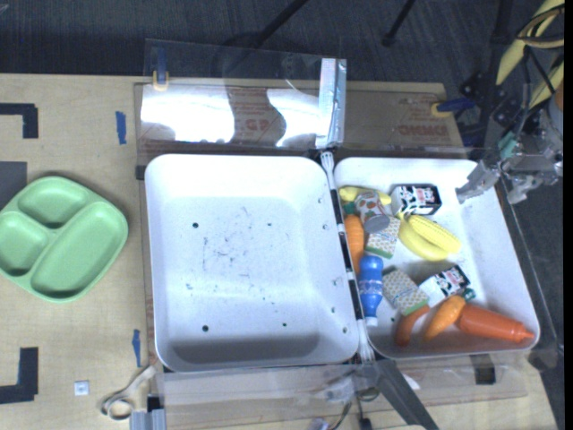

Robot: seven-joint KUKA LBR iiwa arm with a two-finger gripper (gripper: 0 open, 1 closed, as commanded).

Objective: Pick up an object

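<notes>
Sitting side by side on the bench are the left bin point(237, 258) and right bin point(501, 240); the gripper point(479, 182) is hovering at the right bin's upper rim, carrying nothing, while the banana point(428, 237), orange carrot point(488, 322) and blue bottle point(371, 285) are lying inside.

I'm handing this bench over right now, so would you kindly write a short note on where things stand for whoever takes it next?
Pincer: at the right bin's upper right rim, above the toys, nothing seen in it; open or shut can't be told.
Things: all in the right bin. Banana in the middle, blue bottle along the left wall, large orange carrot at the near edge, cow-print carton at the top.
Done: nothing lifted yet.
Left: choose an object, descend, grasp, lift.
</notes>
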